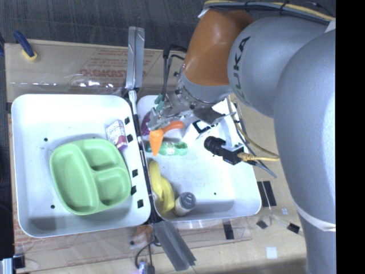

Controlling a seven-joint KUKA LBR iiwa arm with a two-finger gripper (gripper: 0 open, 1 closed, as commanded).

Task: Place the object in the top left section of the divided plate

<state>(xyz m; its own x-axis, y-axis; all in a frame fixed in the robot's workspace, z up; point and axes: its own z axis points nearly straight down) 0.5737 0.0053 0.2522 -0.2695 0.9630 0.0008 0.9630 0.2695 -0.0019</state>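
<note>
Green divided plate [90,176] waits in the left bin [23,153]. My gripper [161,114] hangs over the right bin's [245,201] ten-o'clock corner, beside the orange carrot [157,138], likely my pick; grip state unclear.

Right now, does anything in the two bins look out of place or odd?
One thing: a small pink-labelled packet in the left bin lies with one end tilted up on the green divided plate's rim, not inside any section.
</note>
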